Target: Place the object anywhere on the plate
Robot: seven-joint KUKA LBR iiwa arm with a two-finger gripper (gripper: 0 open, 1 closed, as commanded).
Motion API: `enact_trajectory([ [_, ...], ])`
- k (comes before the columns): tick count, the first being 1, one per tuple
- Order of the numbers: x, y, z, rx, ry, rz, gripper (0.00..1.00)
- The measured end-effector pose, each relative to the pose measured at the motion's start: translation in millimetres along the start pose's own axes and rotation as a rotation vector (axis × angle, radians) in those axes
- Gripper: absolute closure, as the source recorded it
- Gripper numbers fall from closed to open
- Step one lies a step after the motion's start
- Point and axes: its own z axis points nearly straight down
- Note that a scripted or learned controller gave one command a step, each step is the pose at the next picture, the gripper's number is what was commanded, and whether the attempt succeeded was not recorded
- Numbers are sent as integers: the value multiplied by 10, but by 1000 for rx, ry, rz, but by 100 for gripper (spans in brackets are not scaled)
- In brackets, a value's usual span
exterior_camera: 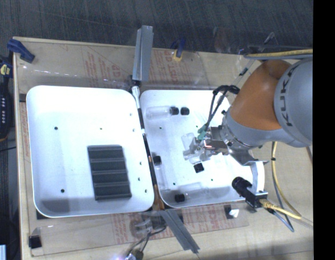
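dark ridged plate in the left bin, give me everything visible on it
The plate is a dark grey, nearly black rectangle with four raised ridges running across its short side. It looks like matte plastic or rubber. It lies flat on the floor of the left bin, in the lower middle, its long side running toward the near wall with a slight tilt. Nothing rests on it. It touches only the bin floor; the arm's hand is over the right bin.

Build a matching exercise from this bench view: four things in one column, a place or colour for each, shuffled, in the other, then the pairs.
Things:
1. dark ridged plate
2. gripper
3. orange band
4. small black block

Descriptions:
A. in the left bin
B. over the middle of the right bin
C. on the arm, above the wrist
D. on the right bin's floor, just below the gripper

Pairs: 1-A, 2-B, 3-C, 4-D
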Motion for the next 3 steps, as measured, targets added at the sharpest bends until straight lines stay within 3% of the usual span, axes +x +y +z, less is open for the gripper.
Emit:
enact_trajectory([
  [1, 837, 1516, 394, 5, 3, 73, 100],
  [2, 1493, 1675, 378, 4, 4, 449, 100],
  [3, 2094, 1616, 360, 8, 2, 130, 100],
])
